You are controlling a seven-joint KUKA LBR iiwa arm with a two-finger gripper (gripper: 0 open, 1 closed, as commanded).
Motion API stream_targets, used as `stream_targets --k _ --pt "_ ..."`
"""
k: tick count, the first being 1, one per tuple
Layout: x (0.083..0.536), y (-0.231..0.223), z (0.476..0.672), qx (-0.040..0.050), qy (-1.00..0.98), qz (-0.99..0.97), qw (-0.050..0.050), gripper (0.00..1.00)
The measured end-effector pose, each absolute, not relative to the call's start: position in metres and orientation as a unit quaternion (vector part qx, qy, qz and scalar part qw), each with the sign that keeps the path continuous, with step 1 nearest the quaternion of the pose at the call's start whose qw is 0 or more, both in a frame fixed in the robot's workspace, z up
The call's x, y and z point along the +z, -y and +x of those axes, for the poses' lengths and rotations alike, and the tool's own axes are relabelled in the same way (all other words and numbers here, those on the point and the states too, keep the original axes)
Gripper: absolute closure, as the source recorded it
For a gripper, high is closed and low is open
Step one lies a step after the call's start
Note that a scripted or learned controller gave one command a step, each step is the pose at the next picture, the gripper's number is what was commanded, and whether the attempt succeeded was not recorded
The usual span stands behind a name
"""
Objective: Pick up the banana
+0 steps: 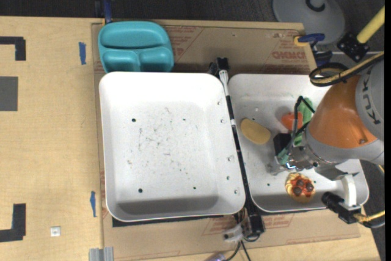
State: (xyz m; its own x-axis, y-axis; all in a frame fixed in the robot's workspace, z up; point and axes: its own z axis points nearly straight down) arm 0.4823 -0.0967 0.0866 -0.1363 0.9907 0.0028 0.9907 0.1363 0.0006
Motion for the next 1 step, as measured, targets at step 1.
stream_targets --k 1 --pt "0.0962 0.0965 0.4829 -0.0016 0.754 -0.657 0.000 1.00"
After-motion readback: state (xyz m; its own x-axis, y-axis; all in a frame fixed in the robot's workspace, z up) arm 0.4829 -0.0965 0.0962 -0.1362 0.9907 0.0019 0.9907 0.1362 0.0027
